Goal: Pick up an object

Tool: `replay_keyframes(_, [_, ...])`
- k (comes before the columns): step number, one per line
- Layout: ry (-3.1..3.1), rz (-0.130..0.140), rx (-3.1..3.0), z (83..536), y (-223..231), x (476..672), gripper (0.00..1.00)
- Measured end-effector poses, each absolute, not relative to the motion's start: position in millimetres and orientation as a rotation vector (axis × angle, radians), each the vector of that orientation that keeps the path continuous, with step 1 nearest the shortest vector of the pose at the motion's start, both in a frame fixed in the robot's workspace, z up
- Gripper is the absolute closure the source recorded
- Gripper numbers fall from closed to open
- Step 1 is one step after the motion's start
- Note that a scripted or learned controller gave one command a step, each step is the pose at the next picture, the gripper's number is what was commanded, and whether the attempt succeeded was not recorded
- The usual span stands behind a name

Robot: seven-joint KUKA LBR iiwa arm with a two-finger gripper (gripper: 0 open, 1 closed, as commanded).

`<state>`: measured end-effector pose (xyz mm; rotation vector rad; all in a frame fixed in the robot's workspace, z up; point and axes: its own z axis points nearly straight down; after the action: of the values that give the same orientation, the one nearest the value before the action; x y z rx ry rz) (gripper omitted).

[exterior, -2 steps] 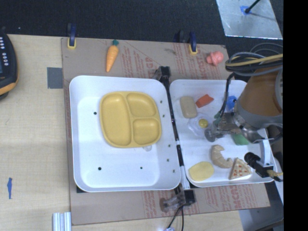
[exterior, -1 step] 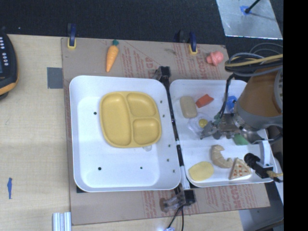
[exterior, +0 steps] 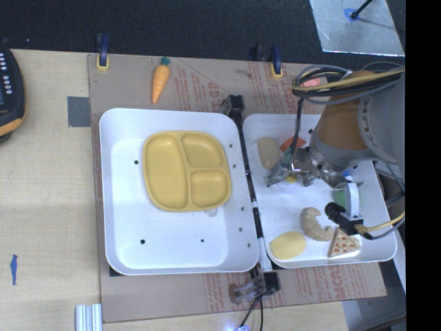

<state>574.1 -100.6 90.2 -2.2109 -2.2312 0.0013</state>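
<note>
pincer (exterior: pixel 284 173) low in right bin (exterior: pixel 372 257) — grip state cannot be told | beige piece (exterior: pixel 268 152) just beside it at 11 o'clock, long axis 12–6 | croissant (exterior: pixel 314 223) farther off at 5 o'clock

Single fixed overhead camera, slanted down, both bins (exterior: pixel 110 185) visible.
</note>
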Motion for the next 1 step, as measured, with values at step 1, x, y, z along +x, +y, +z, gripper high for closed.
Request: replay_keyframes(1, [-2.185, 0.058, -2.194, 105.5, -100.1, 647.8, 0.0])
